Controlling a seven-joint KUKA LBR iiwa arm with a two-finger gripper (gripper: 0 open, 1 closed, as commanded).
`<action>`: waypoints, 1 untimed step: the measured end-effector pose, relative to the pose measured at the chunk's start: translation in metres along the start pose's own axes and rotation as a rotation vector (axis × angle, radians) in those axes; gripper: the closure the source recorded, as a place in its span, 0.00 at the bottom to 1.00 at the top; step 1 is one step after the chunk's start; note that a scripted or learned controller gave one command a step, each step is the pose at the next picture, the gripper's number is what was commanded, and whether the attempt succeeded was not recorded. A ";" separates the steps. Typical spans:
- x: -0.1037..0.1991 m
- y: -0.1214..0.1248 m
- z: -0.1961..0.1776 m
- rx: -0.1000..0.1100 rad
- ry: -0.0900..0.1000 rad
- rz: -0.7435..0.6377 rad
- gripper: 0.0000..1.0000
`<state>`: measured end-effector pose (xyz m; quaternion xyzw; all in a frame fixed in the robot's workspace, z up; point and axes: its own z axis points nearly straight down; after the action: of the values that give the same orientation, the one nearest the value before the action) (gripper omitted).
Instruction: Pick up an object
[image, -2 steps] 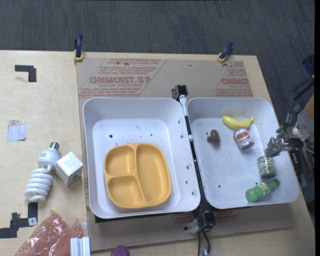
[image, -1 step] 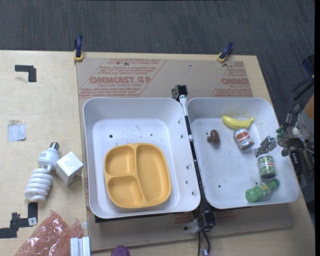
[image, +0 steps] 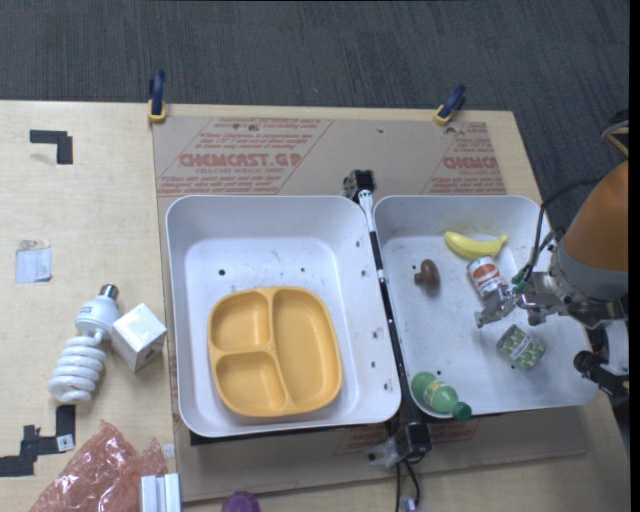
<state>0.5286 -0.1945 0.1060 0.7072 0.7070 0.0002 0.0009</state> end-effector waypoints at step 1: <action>0.052 -0.051 0.014 0.002 0.001 0.001 0.00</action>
<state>0.4773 -0.1423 0.0920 0.7075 0.7068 -0.0002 -0.0003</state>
